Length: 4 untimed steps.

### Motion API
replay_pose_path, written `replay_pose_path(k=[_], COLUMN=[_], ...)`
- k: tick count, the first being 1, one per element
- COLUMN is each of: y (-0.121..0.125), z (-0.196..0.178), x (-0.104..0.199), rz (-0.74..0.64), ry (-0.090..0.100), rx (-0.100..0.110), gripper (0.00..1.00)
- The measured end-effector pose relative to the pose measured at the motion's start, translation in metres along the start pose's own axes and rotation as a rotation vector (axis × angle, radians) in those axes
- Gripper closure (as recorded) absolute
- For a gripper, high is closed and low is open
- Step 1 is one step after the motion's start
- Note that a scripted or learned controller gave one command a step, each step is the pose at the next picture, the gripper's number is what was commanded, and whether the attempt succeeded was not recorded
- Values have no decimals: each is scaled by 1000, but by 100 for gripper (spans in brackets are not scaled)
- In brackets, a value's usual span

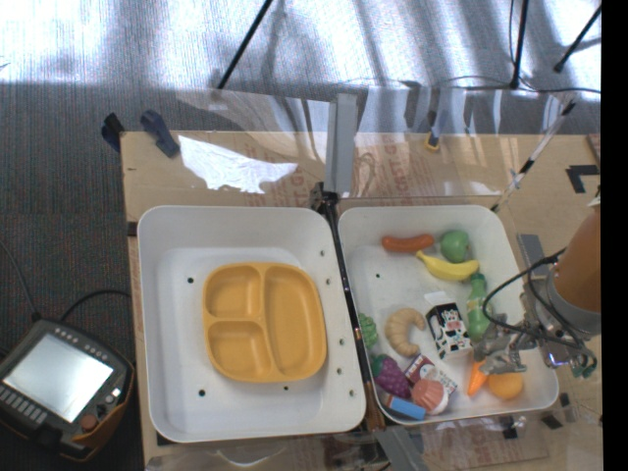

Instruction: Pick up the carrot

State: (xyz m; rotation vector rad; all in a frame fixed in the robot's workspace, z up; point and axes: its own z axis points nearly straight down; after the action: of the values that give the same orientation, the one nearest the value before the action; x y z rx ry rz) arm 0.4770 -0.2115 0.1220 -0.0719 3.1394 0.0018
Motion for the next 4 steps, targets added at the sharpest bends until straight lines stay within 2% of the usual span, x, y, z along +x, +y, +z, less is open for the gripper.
replay_pose_path(k=[1,2,3,4], y=[7,26,25,10], z=[-40,-107,-106,11], x=[-8,-35,-34,-26], rz=[-314,-633,-631,-566], ry=[-1,-3,-1,-13], rx=[-1,0,-2,9], gripper=[100,100,0,0])
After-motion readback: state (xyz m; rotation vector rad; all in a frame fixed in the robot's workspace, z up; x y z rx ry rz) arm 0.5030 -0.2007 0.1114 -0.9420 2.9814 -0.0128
